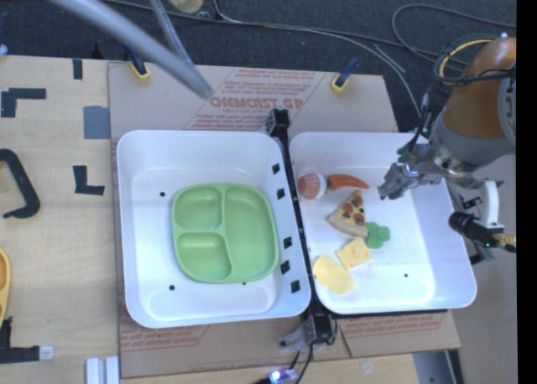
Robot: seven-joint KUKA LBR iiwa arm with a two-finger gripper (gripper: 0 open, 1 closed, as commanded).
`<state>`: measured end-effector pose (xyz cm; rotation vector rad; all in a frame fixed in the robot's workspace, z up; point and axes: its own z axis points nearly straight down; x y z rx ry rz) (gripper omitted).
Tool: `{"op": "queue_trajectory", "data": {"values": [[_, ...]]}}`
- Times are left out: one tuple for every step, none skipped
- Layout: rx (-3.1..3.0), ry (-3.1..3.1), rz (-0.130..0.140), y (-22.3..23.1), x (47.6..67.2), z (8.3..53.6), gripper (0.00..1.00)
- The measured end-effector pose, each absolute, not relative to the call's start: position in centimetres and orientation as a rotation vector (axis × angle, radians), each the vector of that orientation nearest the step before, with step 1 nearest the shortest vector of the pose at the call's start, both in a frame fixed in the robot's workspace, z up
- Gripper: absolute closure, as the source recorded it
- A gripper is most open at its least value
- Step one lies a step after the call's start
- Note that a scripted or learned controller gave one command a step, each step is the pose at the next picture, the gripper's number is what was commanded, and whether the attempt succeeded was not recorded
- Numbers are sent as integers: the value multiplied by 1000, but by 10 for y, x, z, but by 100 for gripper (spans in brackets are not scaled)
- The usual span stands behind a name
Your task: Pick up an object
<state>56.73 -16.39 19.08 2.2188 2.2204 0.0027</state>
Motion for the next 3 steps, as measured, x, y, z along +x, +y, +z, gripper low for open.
{"op": "queue_trajectory", "data": {"values": [[2217,2219,3,-173,570,249,100],[2217,2229,-1,-117,561,235,100],[2215,2230,1,-62,551,243,100]]}}
